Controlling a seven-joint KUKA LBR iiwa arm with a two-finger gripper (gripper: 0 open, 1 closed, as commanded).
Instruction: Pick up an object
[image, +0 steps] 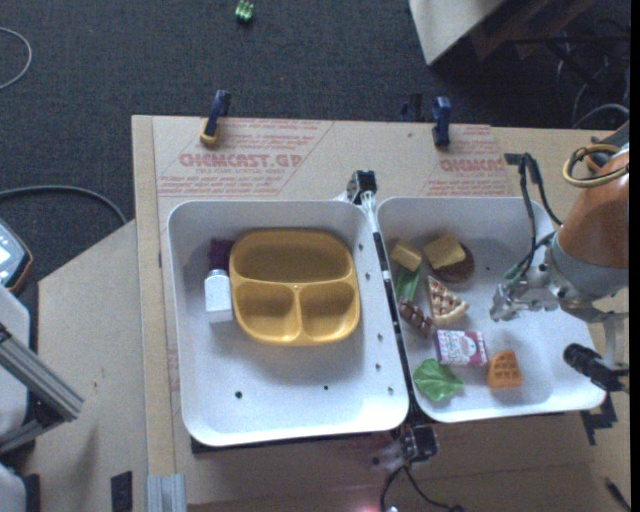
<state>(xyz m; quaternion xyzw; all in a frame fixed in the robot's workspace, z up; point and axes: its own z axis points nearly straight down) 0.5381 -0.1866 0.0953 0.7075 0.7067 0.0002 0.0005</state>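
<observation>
My gripper (503, 303): above the right bin (500, 215), grip unclear to me
Nearest: waffle (504, 370), pink carton (460, 347)

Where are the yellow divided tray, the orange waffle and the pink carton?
yellow divided tray (294, 285), camera view, centre ridge.
orange waffle (504, 370), camera view, middle of its top.
pink carton (460, 347), camera view, front face.

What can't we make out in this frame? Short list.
- Two-finger gripper, camera view: small and blurred against the right white bin; finger state unreadable.
- Dark purple object, left bin: mostly hidden behind the yellow divided plastic tray and small white bottle; identity unclear.
- Pink printed carton: label too small to read.
- Grey arm: cut off by the right edge.
</observation>
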